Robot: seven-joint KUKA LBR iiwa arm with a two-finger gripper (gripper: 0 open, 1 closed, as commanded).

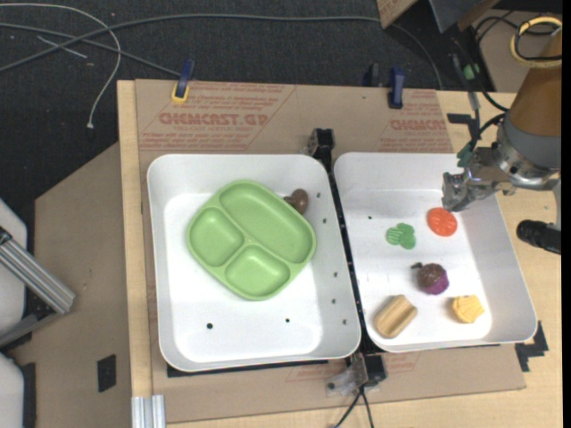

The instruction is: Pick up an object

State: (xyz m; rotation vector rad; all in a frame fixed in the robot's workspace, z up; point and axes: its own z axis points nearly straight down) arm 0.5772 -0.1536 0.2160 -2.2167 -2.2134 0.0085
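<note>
Nearest item: tan bread-roll-shaped toy [394, 316], front of right white bin [500, 266].
Beside it: yellow lumpy toy [467, 308]; purple round toy [433, 278].
Target area: orange-red round toy [442, 223], just below gripper [455, 193].
Gripper: grip state cannot be told.
Left bin [178, 266]: green three-compartment plastic plate [252, 239].

In the right bin [375, 185], my hand [453, 194] hangs just beside the orange-red piece [442, 223], with the green piece [401, 235] near on its other side. Bare floor lies along the bin's far-left corner. Toward the near edge, the purple piece [433, 278], tan roll [394, 316] and yellow piece [467, 308] crowd together. The left bin's [178, 328] near half lies bare; its green plate [252, 239] fills the middle.
</note>
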